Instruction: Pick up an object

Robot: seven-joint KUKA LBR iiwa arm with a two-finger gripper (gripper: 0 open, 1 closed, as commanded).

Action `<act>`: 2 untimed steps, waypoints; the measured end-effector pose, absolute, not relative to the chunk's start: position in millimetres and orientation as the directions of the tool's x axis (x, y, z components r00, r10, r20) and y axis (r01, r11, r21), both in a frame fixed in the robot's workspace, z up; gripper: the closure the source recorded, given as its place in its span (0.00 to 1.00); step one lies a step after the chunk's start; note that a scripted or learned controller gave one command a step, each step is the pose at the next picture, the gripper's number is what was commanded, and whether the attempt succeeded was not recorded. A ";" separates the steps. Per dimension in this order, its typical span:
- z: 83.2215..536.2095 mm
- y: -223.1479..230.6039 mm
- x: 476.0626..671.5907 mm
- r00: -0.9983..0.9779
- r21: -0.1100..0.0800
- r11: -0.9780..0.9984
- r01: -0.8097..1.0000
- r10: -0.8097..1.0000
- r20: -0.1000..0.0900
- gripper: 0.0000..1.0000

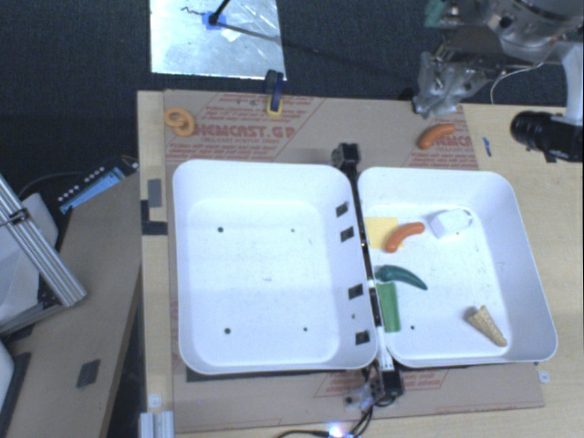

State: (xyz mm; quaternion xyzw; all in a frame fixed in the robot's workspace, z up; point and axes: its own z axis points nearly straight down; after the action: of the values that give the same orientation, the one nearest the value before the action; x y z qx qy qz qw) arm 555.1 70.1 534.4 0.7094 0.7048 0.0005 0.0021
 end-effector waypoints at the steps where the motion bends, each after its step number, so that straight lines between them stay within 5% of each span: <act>1: 510.2 48.5 489.9 0.001 -0.001 -0.001 1.000 1.000 0.001 1.00; 2: 536.3 48.2 486.3 -0.003 0.005 0.003 1.000 1.000 0.001 1.00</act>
State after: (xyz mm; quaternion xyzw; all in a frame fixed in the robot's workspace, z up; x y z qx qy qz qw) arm 486.3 48.2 536.3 0.7060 0.7082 0.0019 0.0015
